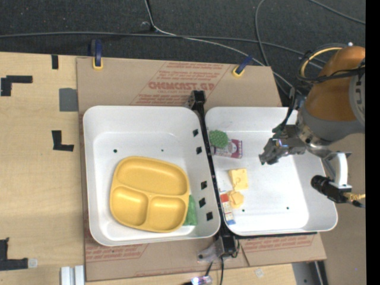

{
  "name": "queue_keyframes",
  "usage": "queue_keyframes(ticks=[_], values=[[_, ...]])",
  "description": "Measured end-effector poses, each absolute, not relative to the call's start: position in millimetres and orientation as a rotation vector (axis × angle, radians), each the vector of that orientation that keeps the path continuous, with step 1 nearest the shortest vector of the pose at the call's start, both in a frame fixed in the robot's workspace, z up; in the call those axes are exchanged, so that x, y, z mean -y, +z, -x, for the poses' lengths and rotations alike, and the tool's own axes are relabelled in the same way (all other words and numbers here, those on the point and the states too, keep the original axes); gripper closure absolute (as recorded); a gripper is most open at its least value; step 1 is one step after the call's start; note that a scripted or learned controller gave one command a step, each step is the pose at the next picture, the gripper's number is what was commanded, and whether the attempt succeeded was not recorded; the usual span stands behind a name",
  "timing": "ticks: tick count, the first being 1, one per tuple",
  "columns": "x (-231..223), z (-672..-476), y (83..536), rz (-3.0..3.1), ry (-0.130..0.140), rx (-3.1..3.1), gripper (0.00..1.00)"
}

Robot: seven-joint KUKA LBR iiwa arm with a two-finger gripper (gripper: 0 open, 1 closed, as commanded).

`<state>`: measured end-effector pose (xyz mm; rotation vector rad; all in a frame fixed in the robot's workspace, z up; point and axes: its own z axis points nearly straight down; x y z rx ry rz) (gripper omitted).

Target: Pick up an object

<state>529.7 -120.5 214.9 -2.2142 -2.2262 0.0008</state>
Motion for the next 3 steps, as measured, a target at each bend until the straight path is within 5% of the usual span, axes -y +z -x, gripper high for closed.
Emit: queue_keyframes(ticks=[3], values=[[-43, -515.7, 209, 2.211, 0.000, 2.229, 1.00]])
